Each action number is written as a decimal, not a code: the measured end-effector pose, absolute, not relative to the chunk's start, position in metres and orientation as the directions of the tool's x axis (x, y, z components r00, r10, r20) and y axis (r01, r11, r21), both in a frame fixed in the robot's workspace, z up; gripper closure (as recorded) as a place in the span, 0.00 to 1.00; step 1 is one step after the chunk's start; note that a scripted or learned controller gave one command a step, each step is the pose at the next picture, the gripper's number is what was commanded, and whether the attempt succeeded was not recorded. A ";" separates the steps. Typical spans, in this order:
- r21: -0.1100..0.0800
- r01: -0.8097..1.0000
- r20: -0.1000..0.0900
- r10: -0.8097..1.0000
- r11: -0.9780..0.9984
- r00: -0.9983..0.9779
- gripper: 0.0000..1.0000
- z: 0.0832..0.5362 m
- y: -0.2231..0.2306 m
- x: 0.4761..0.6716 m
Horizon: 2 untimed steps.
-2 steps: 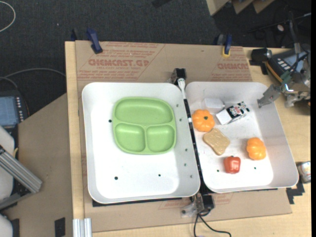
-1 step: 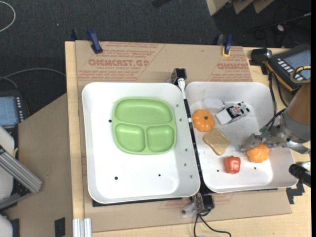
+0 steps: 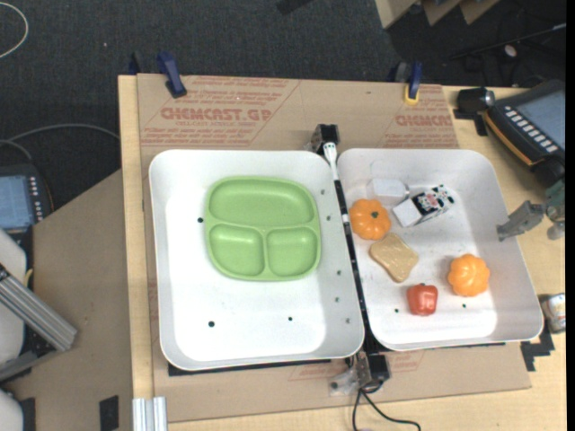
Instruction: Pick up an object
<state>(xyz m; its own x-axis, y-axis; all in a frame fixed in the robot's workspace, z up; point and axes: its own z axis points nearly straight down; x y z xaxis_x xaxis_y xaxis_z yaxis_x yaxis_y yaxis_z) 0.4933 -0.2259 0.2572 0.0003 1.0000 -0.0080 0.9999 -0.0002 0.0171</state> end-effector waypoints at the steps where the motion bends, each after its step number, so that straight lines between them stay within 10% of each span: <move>1: 0.002 1.000 0.004 1.000 0.004 -0.004 0.00 0.096 -0.221 0.481; 2: 0.009 1.000 -0.005 1.000 0.001 -0.001 0.00 0.192 -0.225 0.481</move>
